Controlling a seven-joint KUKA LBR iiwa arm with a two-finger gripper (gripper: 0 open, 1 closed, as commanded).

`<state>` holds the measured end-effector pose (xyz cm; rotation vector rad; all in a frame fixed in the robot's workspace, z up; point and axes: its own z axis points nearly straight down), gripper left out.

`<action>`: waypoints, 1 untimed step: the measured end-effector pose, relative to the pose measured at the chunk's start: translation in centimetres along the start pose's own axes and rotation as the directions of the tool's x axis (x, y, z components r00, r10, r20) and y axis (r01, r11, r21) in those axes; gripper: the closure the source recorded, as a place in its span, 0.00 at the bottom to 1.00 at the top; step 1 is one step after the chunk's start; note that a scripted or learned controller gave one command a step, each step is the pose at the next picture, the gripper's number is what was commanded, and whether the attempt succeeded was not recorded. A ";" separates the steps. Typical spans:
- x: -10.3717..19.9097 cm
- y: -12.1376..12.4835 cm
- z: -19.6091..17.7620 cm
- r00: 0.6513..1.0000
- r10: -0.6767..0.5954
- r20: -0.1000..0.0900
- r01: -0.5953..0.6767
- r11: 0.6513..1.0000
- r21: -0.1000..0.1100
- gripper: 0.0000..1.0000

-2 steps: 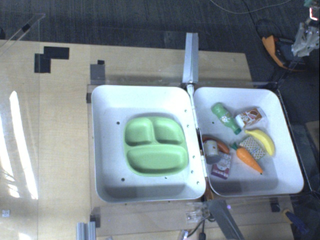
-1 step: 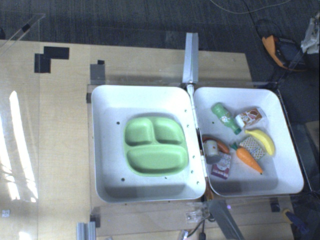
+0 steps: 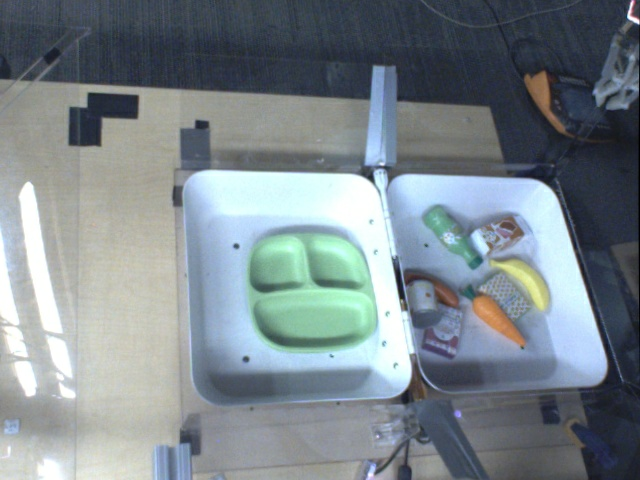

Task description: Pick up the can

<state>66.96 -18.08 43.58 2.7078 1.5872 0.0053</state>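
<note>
The can (image 3: 421,297) lies in the right bin (image 3: 560,363), close to that bin's left wall. It is small, with a reddish label and a grey metal end facing the front. A maroon packet (image 3: 443,334) touches it on its front right side.
A green bottle (image 3: 450,234), a snack packet (image 3: 498,235), a banana (image 3: 526,281) and a carrot (image 3: 497,319) lie in the same bin, to the can's right. In the left bin (image 3: 205,358) sits a green divided tray (image 3: 311,290). Cables and an orange item (image 3: 541,94) lie on the floor at the back right.
</note>
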 end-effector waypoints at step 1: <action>1.4 -0.8 3.3 0.968 0.251 0.000 -0.251 0.968 0.001 1.00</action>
